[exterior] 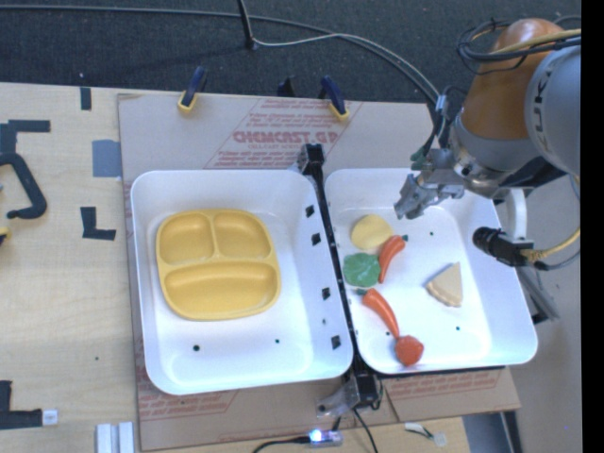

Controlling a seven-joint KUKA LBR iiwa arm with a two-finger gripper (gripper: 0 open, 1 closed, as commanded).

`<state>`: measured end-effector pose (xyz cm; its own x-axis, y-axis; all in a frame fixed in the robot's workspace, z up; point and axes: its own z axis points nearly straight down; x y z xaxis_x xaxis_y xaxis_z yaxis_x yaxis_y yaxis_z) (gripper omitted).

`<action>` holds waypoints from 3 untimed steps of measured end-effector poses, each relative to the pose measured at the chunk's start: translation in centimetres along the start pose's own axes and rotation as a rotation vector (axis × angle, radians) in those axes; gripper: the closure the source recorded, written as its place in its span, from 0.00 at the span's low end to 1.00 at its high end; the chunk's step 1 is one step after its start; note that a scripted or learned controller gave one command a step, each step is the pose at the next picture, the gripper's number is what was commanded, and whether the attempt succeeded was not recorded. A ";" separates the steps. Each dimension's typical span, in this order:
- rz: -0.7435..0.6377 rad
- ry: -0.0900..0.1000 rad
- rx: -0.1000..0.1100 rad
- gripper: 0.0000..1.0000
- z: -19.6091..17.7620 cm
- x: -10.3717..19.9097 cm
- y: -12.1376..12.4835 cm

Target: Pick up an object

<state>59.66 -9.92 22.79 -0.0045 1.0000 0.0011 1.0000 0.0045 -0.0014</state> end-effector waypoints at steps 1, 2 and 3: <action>0.001 0.000 0.000 1.00 0.5 4.6 -0.6; 0.000 0.000 -0.001 1.00 -0.2 9.6 -1.0; -0.001 0.000 0.000 1.00 0.7 15.1 0.4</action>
